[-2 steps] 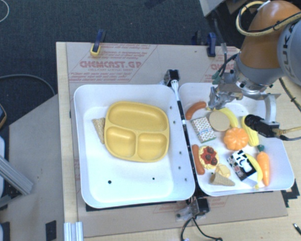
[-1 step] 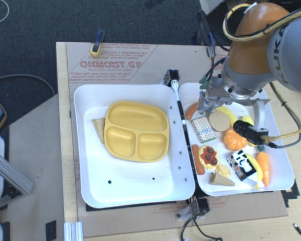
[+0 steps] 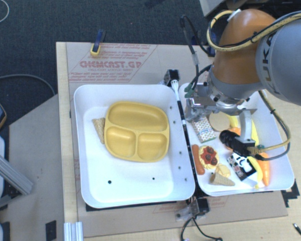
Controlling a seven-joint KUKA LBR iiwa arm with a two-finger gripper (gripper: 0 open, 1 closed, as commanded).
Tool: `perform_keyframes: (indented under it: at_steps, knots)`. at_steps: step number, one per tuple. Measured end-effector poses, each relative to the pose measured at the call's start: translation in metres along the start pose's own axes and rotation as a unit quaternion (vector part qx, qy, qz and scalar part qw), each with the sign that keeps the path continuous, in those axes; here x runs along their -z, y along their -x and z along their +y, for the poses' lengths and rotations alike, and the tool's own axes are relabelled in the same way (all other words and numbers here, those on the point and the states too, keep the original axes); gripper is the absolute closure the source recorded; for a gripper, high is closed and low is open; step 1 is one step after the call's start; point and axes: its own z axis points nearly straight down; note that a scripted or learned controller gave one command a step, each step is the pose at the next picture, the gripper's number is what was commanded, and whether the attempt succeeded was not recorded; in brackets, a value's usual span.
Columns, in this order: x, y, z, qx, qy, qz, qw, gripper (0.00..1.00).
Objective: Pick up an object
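A slanted overhead view of a desk (image 3: 115, 59) covered by a brown board with red print, bearing two shallow white bins side by side. The left bin (image 3: 88, 185) holds a yellow divided plate (image 3: 136, 131) with three compartments, lying flat near the bin's middle. A tan wedge-shaped piece (image 3: 99, 128) pokes out from under the plate's left edge.

The right bin (image 3: 281, 177) holds a cluster of small toy foods. A checked blue-and-white packet (image 3: 204, 129) lies near its left wall. Below it sits a small round pizza-like piece (image 3: 209, 156) with red spots, with a red sausage (image 3: 195, 159) just to its left. A pale cheese-like wedge (image 3: 221, 175) lies near the bin's front edge. Further right are a yellow banana (image 3: 253, 130), an orange carrot (image 3: 265, 168), and a small black-and-white item (image 3: 242, 165).

The grey arm with its orange band (image 3: 241, 34) reaches in from the right over the right bin. The end effector (image 3: 196, 109) hangs above the packet, near the divider between bins; whether it is wide or narrow cannot be told, and nothing is seen held in it.
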Motion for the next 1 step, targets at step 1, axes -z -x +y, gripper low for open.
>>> perform_keyframes:
  at_steps: [1]
  knots:
    - [-0.0119, -0.0392, -0.0384, 0.000, -0.001, 0.000, 1.0000, 1.00]
